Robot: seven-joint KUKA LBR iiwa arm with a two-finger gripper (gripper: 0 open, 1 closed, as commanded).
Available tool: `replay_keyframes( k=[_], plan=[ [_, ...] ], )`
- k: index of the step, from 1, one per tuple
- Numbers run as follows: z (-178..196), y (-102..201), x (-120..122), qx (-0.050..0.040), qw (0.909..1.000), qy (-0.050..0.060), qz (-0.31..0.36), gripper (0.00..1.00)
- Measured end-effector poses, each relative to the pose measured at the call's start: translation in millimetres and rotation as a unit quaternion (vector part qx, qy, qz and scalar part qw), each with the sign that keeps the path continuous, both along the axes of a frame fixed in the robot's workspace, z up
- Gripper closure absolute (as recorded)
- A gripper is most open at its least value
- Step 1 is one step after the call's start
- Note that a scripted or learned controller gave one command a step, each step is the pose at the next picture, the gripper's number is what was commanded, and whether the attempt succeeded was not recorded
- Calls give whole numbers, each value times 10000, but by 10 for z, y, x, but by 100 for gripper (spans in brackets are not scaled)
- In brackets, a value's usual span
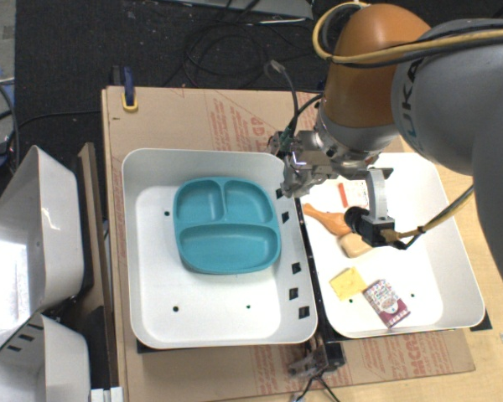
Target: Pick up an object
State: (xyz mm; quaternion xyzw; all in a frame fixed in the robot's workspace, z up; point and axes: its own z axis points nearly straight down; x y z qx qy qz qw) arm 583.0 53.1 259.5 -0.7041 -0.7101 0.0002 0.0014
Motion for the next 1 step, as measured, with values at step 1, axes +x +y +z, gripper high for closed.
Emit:
replay_keyframes(
  k=[1],
  plan=[
    [-132,357,-274,-4,10000,11,-7,100]
  ],
)
